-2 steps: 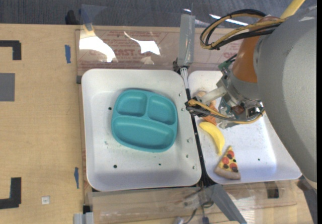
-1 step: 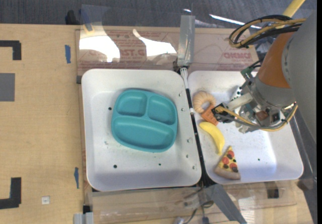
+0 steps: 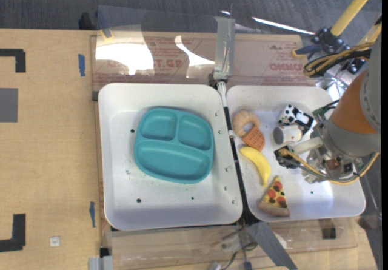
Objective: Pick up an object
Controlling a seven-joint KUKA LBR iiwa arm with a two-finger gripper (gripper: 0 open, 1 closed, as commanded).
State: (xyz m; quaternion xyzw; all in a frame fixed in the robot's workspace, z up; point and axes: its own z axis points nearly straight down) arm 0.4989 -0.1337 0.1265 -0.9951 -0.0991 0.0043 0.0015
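The right bin [image 3: 348, 205] holds several toys. A yellow banana [image 3: 257, 164] lies near its left wall, with a pizza slice [image 3: 274, 196] just below it. Further up are a tan bagel [image 3: 245, 121] and an orange waffle piece [image 3: 255, 139] touching it. A black-and-white cow toy [image 3: 295, 116] and a pale cylinder [image 3: 286, 134] sit toward the back. My gripper [image 3: 325, 165] is low over the right part of this bin, to the right of the banana and below the cylinder. I see nothing between its fingers.
A teal divided plate [image 3: 174, 144] lies in the middle of the left bin [image 3: 115, 102]. A ridge separates the two bins. Yellow cables and a yellow pole stand behind the right bin at the upper right.
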